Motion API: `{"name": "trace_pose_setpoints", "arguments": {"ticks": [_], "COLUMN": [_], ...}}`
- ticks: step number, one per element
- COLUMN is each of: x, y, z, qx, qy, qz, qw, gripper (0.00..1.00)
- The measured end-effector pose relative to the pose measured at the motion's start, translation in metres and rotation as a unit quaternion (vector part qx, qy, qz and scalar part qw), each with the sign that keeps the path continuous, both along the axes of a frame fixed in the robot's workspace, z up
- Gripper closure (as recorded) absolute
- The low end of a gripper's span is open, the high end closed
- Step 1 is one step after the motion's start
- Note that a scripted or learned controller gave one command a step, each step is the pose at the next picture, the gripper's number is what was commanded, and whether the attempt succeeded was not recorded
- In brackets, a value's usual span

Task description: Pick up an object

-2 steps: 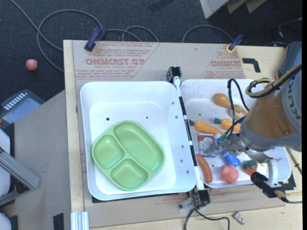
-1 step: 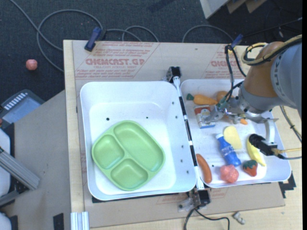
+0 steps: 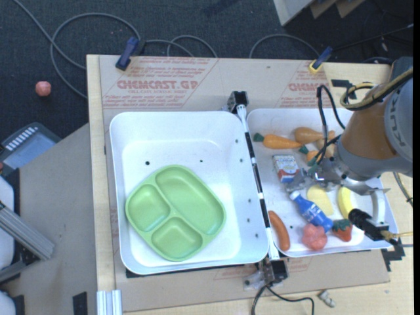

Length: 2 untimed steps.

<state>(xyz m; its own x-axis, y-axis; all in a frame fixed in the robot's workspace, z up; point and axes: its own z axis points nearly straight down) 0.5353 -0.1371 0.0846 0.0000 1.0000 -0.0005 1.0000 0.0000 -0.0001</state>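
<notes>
1. Nearest us, along the front edge of the right bin (image 3: 262, 120), we see a red sausage-shaped toy (image 3: 279, 230), a pink ball (image 3: 314, 237) and a strawberry-like piece (image 3: 342, 231)
2. Behind these, mid-bin, lie the blue bottle (image 3: 312, 210) and a yellow piece (image 3: 319, 195); we judge the bottle light, stiff and smooth, best taken across its narrow body
3. The gripper (image 3: 321, 174) hangs just above them; whether it is wide or narrow we cannot tell
4. Toward the back edge lie a small carton (image 3: 286, 167) and a carrot (image 3: 283, 141)
5. The left bin (image 3: 131, 126) carries a green tray (image 3: 174, 211)
</notes>
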Motion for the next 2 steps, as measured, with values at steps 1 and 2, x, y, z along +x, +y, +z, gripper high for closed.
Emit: {"name": "trace_pose_setpoints", "arguments": {"ticks": [1, 2], "x": [-0.036, 0.034], "y": [0.037, 0.028], "z": [0.000, 0.000], "qx": [0.0003, -0.0002], "qy": [0.000, -0.001], "qz": [0.000, 0.000], "qw": [1.0000, 1.0000], "gripper": [0.00, 0.00]}}
